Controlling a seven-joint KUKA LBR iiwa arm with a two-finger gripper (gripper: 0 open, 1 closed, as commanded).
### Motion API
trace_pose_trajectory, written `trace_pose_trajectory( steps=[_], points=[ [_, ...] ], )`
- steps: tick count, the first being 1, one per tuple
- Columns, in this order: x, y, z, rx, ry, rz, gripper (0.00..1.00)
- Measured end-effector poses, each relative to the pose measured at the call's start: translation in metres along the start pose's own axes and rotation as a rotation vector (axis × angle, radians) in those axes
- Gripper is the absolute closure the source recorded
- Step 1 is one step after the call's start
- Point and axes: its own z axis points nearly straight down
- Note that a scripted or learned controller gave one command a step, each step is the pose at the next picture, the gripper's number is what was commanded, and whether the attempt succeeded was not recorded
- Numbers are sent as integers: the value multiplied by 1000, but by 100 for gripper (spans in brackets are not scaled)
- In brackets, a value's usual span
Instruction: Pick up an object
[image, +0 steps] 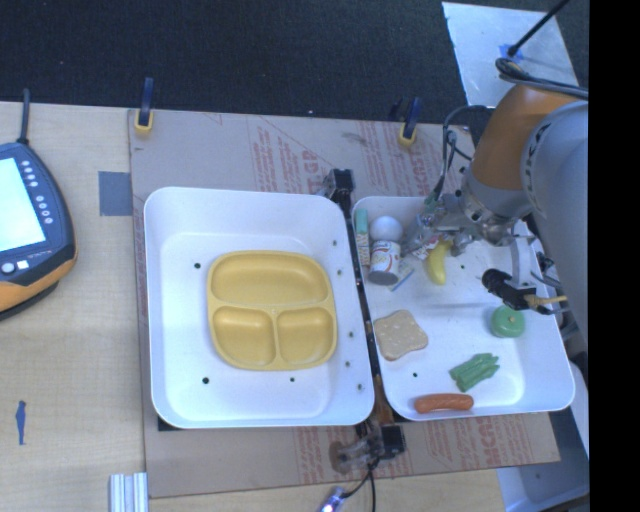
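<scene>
The pincer (440, 238) hangs low near the far edge of the right bin (545, 400), right above the small yellow banana (437, 265), which lies with its long side pointing at the bin's near edge.

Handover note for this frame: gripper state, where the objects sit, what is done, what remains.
Gripper: low at the back of the right bin, by the banana; grip not discernible.
Right bin also holds a can, toast slice, green round piece, green bean pods and sausage.
Left bin holds the yellow divided tray.
Done: arm down among the objects.
Left: nothing visibly lifted; a secure pick is still needed.
</scene>
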Motion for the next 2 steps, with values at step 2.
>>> trace_pose_trajectory(
  steps=[2],
  points=[
    [65,-41,-100,-4,0,-1,100]
  ],
)
